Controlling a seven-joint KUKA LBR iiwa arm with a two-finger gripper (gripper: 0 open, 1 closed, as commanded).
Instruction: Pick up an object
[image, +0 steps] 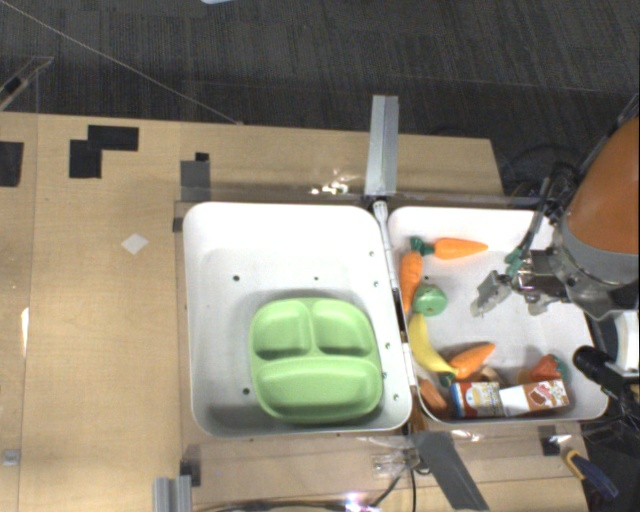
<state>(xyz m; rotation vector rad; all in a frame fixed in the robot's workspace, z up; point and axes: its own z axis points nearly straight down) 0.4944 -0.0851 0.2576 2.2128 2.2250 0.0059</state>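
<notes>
**Hovering over the right bin, nothing picked yet**

Standing here, what's closest to me is the front edge of the right bin (600, 405), where a juice carton (510, 398) lies on its side along the wall. Just behind it sit an orange carrot-like piece (472, 355) and a banana (424, 343), the banana curving up toward the divider between the bins. Further back there's a green round toy (430, 299), a second carrot (410, 272) against the divider, and a third carrot (458, 247) near the far wall. The left bin (215, 300) carries a green divided plate (316, 358).

The gripper (492, 291) hangs over bare floor in the middle of the right bin, fingers spread and nothing between them. I'd say this is the approach step: no target has been reached. Next it needs to shift over one piece and descend squarely before closing.
</notes>
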